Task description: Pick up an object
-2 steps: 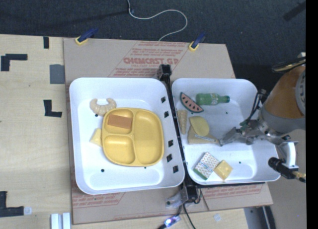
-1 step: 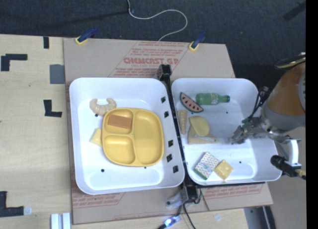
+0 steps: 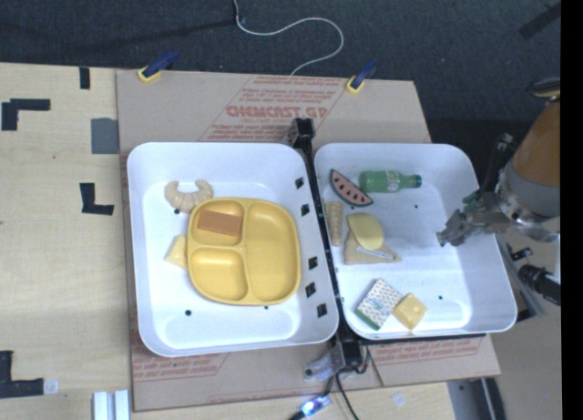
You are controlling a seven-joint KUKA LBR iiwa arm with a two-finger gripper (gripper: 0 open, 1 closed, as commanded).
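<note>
Dark carpet (image 3: 109,8) behind; a cardboard sheet (image 3: 273,104) lies on the pale bench (image 3: 55,227) under two white bins. Left bin (image 3: 150,168) holds a yellow divided tray (image 3: 260,254); right bin (image 3: 460,168) holds a green bottle (image 3: 389,180), a watermelon slice (image 3: 350,188) and yellow pieces. Gripper (image 3: 451,234) sits low over the right bin's right side, well apart from the bottle; cannot tell its opening.

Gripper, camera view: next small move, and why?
Probably shift the gripper left toward the pale yellow piece mid-bin, then descend. The gripper sits near the right bin wall over bare floor, with nothing between its fingers; that piece looks like the nearest item, with open floor between.
</note>
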